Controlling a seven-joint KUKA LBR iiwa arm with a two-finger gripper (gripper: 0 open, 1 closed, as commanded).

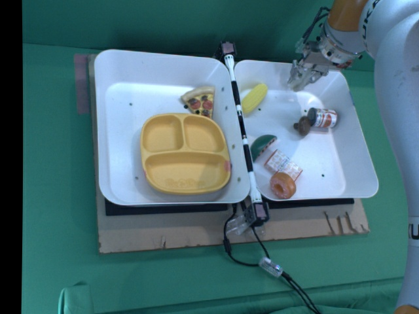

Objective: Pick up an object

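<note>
At the near edge of the green worktop [59, 227], one black cable [262, 257] trails off a sheet of cardboard [163, 231] that lies under two white bins. In the right bin [357, 149], nearest the camera, sits one orange doughnut [283, 185], a ring with a hole in the middle. Just behind it, touching or nearly so, lies one small white packet with red print [283, 163], then one dark green wedge with a red face [263, 145], like a melon slice, close to the divider. Farther back on the right, one small can with a red and white label [322, 118] lies on its side beside a little brown lump [302, 126]. One yellow corn cob [254, 98] lies tilted near the divider at the back.

The left bin [118, 110] holds one yellow plate with three compartments [185, 154] and, behind it, one pizza slice [199, 101].

The hand [302, 77] hangs over the back rim of the right bin, its fingers pointing down with nothing between them; whether they are spread or closed I cannot tell. The can lies nearer the camera than the hand and a little to its right, apart from it; the corn lies to its left, also apart.
</note>
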